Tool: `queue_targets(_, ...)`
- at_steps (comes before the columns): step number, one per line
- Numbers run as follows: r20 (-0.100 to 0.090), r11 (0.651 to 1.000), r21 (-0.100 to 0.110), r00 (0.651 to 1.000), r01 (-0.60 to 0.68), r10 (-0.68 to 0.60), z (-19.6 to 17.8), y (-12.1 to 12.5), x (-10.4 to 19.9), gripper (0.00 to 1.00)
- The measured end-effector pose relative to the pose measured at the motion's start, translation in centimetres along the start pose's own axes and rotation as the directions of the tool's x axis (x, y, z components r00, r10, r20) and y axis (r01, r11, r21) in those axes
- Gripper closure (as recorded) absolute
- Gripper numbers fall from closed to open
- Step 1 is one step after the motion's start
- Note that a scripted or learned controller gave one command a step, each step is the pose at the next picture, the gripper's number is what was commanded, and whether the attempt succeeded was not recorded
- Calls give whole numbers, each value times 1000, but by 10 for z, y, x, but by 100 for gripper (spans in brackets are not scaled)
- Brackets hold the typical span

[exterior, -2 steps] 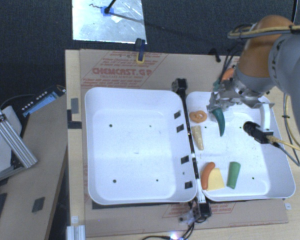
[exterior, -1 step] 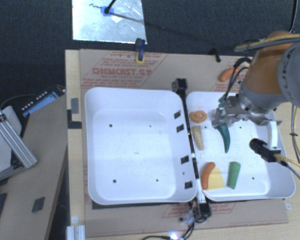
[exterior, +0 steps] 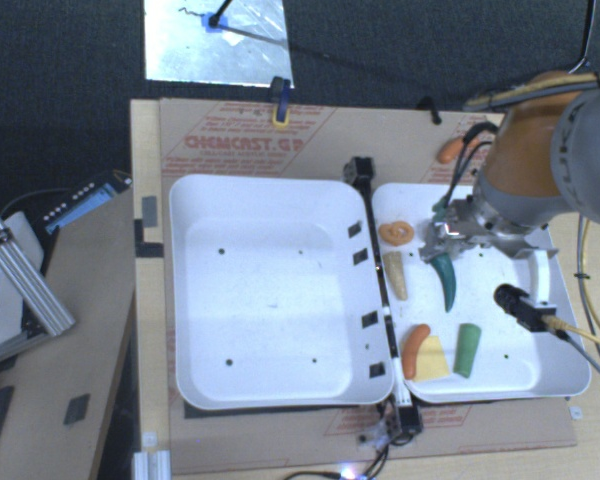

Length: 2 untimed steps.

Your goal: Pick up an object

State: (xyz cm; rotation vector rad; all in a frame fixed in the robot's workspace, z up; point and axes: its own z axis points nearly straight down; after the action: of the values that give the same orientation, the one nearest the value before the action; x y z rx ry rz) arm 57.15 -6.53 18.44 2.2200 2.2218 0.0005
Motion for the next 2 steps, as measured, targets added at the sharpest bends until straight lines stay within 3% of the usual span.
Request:
queue_targets(1, 0, 1000, 1, 1000, -1, 1, 39, -30, -18, 100)
queue_targets(2, -2, 1000, 3, 1000, -1, 1, 102, -87, -19, 100)
